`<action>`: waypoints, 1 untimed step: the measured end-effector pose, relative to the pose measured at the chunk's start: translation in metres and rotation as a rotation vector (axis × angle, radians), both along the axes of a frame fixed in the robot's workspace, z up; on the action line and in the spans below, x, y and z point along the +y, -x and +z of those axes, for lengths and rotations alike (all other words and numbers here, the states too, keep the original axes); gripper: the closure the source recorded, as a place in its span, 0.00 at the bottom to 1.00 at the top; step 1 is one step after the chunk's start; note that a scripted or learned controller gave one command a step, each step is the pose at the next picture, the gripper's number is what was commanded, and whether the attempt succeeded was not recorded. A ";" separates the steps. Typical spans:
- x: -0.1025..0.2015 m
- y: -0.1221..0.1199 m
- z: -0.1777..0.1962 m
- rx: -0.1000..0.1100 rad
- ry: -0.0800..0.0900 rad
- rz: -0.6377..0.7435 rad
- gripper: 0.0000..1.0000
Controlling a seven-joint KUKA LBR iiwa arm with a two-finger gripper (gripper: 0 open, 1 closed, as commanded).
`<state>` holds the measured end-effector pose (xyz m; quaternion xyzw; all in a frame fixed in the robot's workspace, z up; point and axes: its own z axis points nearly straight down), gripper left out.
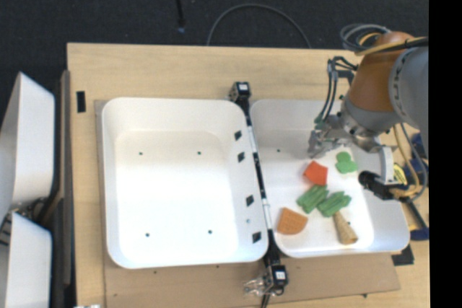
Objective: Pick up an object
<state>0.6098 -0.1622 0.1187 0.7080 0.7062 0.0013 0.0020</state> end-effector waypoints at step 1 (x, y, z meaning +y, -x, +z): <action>0.000 0.000 -0.001 0.000 0.000 -0.002 0.00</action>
